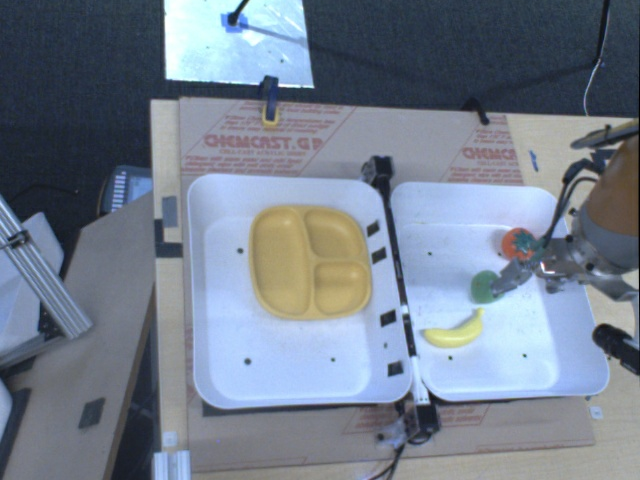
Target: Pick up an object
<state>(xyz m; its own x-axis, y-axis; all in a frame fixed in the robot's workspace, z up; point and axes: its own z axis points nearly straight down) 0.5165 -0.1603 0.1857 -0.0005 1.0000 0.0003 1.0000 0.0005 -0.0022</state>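
Right bin [560,368]: 3 loose items. An orange-red ball [517,241] sits near the bin's right side. A small green round object [484,287] lies just below and left of the ball. A yellow banana [454,331] lies lower, toward the bin's middle, apart from both.

The hand [512,274] reaches in from the right and sits low between ball and green object, its tip touching or overlapping the green one. Whether it is clenched or released cannot be told; nothing is visibly grasped.

Left bin [215,258]: 1 yellow divided plate [308,261] with 3 compartments, lying flat at centre.

Both bins rest side by side on the counter [330,143].
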